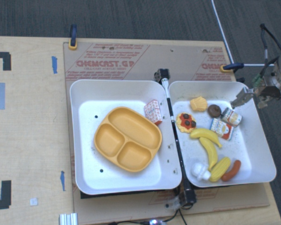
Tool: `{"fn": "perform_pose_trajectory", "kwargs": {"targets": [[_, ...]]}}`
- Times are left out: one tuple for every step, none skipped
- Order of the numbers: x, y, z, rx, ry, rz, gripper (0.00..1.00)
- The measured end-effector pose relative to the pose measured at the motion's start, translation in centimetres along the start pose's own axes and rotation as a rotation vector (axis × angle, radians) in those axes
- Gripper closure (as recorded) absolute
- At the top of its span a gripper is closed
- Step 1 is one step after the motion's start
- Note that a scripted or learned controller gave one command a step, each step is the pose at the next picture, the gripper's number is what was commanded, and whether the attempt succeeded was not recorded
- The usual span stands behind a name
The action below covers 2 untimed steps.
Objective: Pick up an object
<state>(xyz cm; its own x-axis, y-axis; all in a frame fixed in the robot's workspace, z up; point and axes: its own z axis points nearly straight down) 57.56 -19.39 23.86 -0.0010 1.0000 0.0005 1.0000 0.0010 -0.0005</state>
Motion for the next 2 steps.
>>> {"fn": "perform_pose_trajectory", "kwargs": {"targets": [[-1.4, 0.6, 13.6, -0.005, -0.002, 0.000, 0.00], [3.5, -1.4, 14.9, -0.013, -0.004, 0.001, 0.00]]}}
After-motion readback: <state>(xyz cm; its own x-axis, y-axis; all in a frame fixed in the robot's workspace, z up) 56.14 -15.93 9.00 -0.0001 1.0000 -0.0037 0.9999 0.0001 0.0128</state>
